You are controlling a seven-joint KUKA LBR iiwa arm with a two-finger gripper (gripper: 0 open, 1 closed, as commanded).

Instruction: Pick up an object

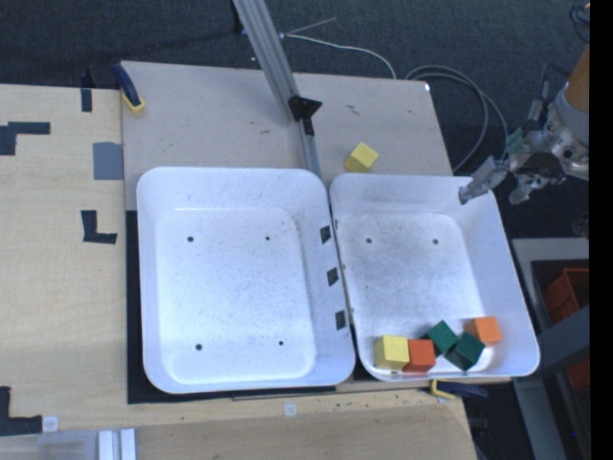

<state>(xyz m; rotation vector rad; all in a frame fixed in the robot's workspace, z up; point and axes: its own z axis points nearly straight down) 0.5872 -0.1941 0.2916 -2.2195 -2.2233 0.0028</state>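
Observation:
Several small blocks lie in the near right corner of the right bin (412, 257): a yellow block (391, 352), an orange-red block (420, 355), two dark green blocks (442, 334) (466, 352) and an orange block (487, 330). Another yellow block (361, 157) rests on the bench behind the bins. My gripper (498, 186) hangs at the far right corner of the right bin, over its rim, well away from the blocks. Its two fingers stand apart with nothing between them.
The left bin (230, 276) sits beside the right one. A slanted metal pole (273, 56) rises from the bench behind the bins. Cables (460, 80) trail at the back right. A blue and yellow clamp (127, 88) sits at the bench's far left corner.

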